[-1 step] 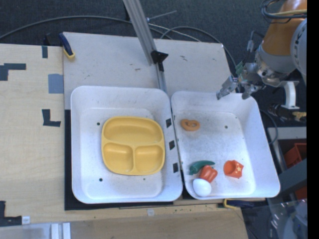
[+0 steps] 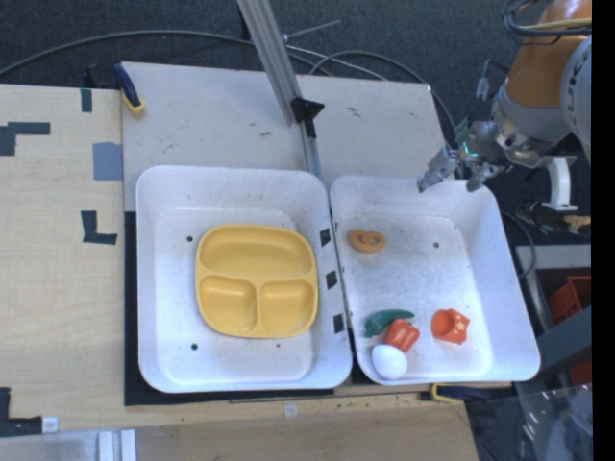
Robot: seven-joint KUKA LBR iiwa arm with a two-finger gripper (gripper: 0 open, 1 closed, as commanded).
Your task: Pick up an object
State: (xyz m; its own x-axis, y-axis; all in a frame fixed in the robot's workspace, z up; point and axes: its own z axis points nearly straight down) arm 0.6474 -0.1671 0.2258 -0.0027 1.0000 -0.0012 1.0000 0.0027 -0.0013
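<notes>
In the right bin (image 2: 500, 257) lie a brown pretzel-shaped piece (image 2: 366, 241) near the back left, a red and green pepper (image 2: 395, 328), a white egg (image 2: 389, 361) at the front, and a small red block with a yellow star (image 2: 450, 326). My gripper (image 2: 452, 173) hangs above the right bin's far rim, well behind and to the right of the pretzel. Its two dark fingers (image 2: 430, 177) point down and left, spread apart with nothing between them.
The left bin (image 2: 154, 257) holds a yellow divided plate (image 2: 257, 280). A slanted metal pole (image 2: 274, 51) stands behind the bins. Cables run over the dark floor at the back. Light wooden bench surface lies to the left.
</notes>
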